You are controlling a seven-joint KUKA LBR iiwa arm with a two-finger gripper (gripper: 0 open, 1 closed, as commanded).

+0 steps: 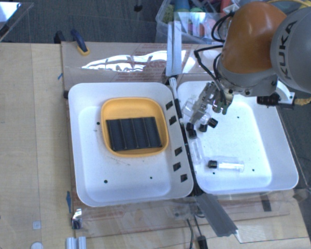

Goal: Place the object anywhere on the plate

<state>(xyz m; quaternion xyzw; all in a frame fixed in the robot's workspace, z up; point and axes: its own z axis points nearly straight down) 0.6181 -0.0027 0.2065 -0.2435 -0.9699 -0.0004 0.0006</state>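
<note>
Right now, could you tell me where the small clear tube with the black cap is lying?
The clear tube lies flat in the right bin, near its front edge, below the end effector and well apart from the yellow plate in the left bin.

You see two white bins (88,180) of smooth, glossy plastic on a pale, matt wooden table (20,139). The yellow plate (110,110) looks like smooth plastic, its ribbed black insert (133,134) matt. The small tube (227,165) is clear and shiny with a black cap.
</note>
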